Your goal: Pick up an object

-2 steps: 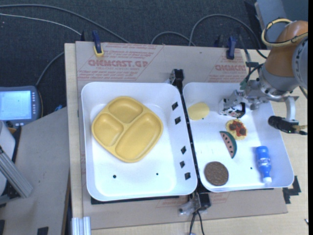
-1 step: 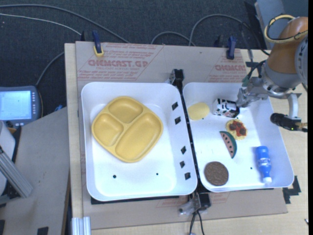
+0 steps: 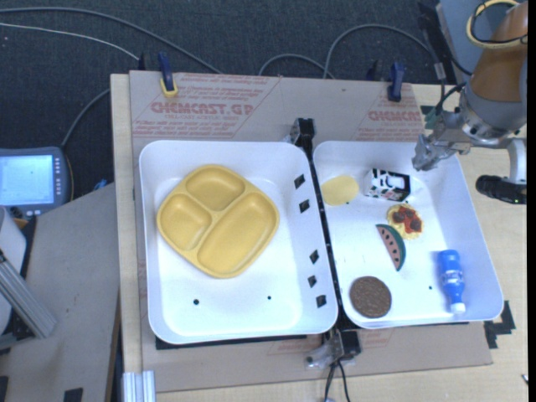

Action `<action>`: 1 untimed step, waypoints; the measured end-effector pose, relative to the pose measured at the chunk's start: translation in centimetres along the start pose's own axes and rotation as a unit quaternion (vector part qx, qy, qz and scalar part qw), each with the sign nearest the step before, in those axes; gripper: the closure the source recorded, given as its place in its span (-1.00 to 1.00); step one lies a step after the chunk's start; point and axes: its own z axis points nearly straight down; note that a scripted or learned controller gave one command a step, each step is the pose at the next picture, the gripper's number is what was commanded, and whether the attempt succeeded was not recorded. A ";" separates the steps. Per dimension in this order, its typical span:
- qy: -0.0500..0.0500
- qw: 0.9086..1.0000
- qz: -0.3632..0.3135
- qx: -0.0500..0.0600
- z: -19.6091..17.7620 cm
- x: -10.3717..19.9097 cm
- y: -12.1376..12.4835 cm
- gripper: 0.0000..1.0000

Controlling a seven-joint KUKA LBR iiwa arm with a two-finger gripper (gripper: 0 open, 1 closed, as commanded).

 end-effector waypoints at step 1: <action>0.000 1.000 0.000 -0.001 -6.5 0.3 0.4 1.00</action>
